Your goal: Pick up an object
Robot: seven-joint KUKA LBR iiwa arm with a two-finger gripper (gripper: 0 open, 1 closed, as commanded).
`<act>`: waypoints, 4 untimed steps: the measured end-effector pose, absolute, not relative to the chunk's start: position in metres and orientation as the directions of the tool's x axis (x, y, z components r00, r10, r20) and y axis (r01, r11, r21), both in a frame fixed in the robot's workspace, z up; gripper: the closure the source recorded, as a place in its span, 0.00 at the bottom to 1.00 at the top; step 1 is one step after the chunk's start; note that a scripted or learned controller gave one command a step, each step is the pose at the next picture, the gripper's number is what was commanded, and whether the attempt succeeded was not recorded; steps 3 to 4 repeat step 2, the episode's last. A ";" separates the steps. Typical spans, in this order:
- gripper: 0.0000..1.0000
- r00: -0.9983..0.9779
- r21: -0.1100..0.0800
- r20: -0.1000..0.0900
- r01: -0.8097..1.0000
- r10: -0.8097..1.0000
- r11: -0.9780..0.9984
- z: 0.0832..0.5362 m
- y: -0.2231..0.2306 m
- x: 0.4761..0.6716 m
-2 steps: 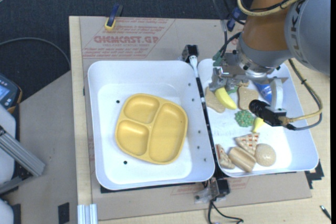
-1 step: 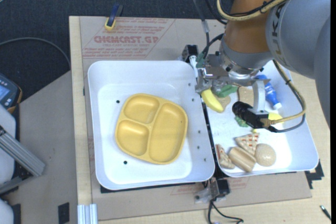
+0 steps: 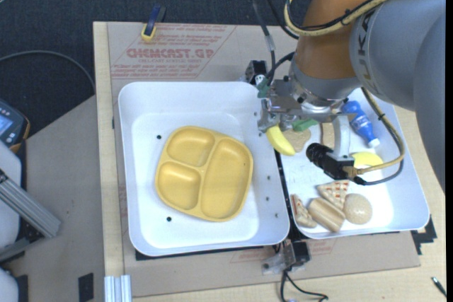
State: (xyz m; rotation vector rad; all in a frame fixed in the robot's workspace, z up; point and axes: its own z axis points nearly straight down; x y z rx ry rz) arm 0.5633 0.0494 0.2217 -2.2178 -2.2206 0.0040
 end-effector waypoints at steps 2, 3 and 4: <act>1.00 -0.001 0.004 0.000 1.000 1.000 0.001 0.235 0.046 0.575; 1.00 -0.001 0.004 0.000 1.000 1.000 0.001 0.235 0.046 0.575; 1.00 -0.001 0.004 0.000 1.000 1.000 0.001 0.235 0.046 0.575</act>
